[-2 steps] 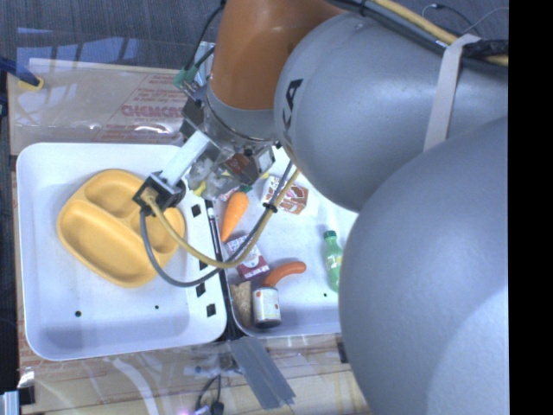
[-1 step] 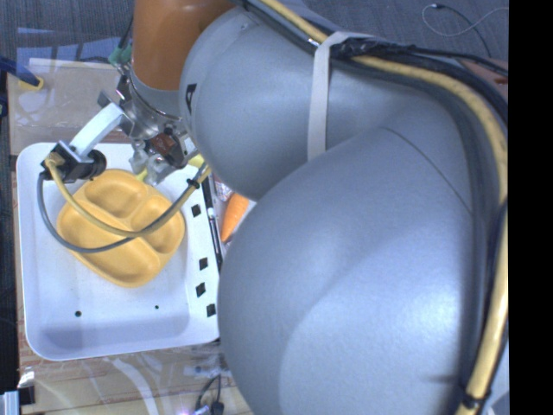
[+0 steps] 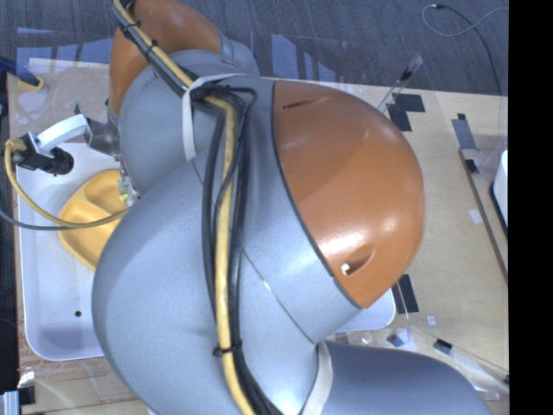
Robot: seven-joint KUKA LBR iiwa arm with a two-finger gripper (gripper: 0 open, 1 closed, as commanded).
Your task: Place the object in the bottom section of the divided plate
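We see our arm [image 3: 259,249] covering most of the bench. At nine o'clock, a yellow plate [image 3: 86,219] lies in the white bin [image 3: 47,318]. We cannot tell the pincer's state, nor where the object is.

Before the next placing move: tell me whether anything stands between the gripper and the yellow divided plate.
Cannot be settled. The grey and orange arm covers most of the yellow divided plate in the left white bin; the plate's visible rim carries nothing, and the object cannot be made out.
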